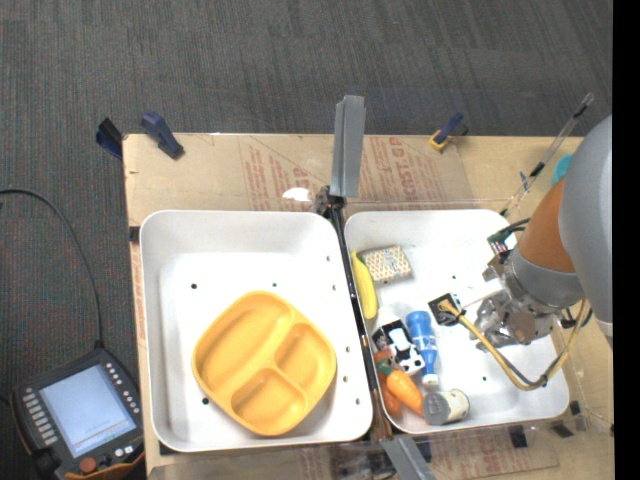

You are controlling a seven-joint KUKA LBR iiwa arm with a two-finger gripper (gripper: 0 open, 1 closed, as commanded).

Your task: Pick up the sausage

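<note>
Over the right bin [520,230], the gripper [503,320] hangs, and I can't tell if it is spread or pressed together. It holds nothing yet. I think the sausage [381,366] is the reddish bit beside the carrot [404,393], near the left wall. The gripper must go there next.

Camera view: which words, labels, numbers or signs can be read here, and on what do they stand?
No text reads reliably.
Red printing on the cardboard under the bins: blurred, unreadable.
Blue bottle: any label too small to read.
Black-and-white item: markings unreadable.
Pendant screen: glare, nothing legible.
</note>
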